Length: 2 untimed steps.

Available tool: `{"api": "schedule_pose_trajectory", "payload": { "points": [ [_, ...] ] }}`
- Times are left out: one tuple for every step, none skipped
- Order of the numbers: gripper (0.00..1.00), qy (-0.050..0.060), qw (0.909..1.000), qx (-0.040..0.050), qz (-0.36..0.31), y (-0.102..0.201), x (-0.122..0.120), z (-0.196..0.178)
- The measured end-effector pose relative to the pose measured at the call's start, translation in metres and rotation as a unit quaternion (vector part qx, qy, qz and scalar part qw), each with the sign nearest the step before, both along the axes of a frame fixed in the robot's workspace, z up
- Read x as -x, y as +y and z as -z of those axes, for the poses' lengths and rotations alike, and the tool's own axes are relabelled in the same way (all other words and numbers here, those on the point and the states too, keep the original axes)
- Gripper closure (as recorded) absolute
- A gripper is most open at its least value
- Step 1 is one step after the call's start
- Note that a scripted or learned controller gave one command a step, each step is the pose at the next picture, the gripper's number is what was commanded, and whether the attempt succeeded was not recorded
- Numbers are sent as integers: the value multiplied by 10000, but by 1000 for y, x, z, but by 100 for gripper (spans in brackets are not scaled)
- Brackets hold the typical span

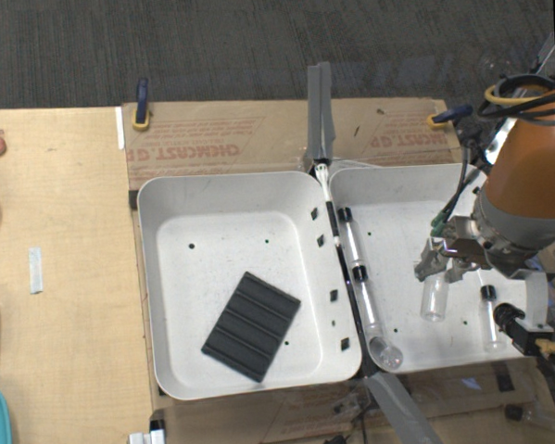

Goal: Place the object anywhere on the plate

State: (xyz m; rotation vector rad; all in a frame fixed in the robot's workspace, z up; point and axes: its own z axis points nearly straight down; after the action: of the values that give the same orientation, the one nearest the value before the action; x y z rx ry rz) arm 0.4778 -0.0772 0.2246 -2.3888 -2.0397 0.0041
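Black ribbed plate (252, 325) lies in left bin (169, 268); gripper (435, 275) above right bin (388, 211), claw state unclear.

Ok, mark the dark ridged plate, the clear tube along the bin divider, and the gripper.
dark ridged plate (252, 325), camera view, middle of its top face
clear tube (359, 282), camera view, mid-length of its body
gripper (435, 292), camera view, between its fingertips

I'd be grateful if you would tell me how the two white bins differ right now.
The left bin holds a dark ribbed rectangular plate lying diagonally; the right bin holds clear tube-like items along its left wall. The arm's gripper hangs over the right bin, not the left bin. Both are shallow and white.
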Motion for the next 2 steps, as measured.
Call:
{"api": "schedule_pose_trajectory", "payload": {
  "points": [
    [100, 9, 9934, 0, -1147, 72, -70, 10],
    [100, 16, 9999, 4, -124, 168, -15, 1]
  ]
}}
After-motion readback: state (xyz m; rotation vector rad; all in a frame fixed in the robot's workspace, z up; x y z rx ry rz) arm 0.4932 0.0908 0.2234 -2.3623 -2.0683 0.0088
